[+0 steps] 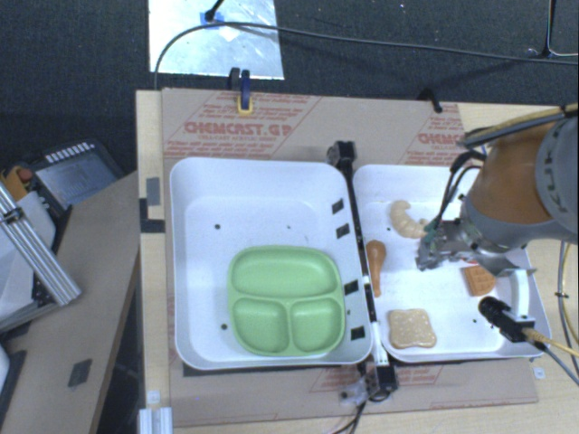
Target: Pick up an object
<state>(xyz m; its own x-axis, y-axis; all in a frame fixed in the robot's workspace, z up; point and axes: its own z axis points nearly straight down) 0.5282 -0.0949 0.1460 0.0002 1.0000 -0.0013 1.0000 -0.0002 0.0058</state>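
Note:
The right bin (412, 289) holds several food-like objects: a pale curved piece (404, 219) at the back, an orange drumstick-shaped piece (374, 262) by the left wall, a slice of toast (411, 328) at the front, and a small orange block (478, 280) at the right. My gripper (429, 253) hangs low over the middle of this bin, between the curved piece and the orange block. Nothing shows between its fingers.
The left bin (194, 242) holds a green divided plate (285, 298). A black divider with clips (355, 242) runs between the bins. The arm's grey and orange body (516, 193) covers the right bin's back right. Cables lie across the dark floor behind.

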